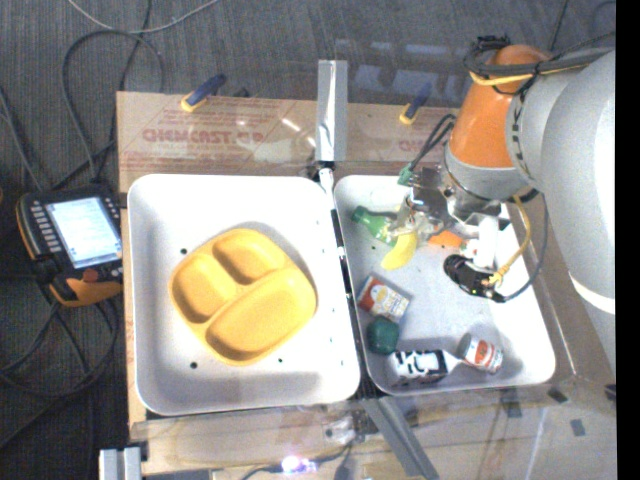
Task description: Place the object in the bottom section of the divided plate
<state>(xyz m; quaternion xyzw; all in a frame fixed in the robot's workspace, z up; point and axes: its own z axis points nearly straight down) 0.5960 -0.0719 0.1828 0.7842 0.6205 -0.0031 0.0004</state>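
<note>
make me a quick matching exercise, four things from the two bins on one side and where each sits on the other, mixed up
Things:
1. divided plate
2. banana
3. green ball
4. small can

Places:
A. right bin, near its lower right corner
B. left bin, middle
C. right bin, upper part, by the gripper
D. right bin, near its lower left corner

Pairs: 1-B, 2-C, 3-D, 4-A

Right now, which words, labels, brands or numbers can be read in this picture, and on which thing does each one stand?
"CHEMCAST", red print on the brown board behind the bins; what follows it is too blurred to read.
Handheld screen: too small to read.
Red packet: label blurred.
Small can: label blurred.
Black-and-white item: no print readable.
</note>
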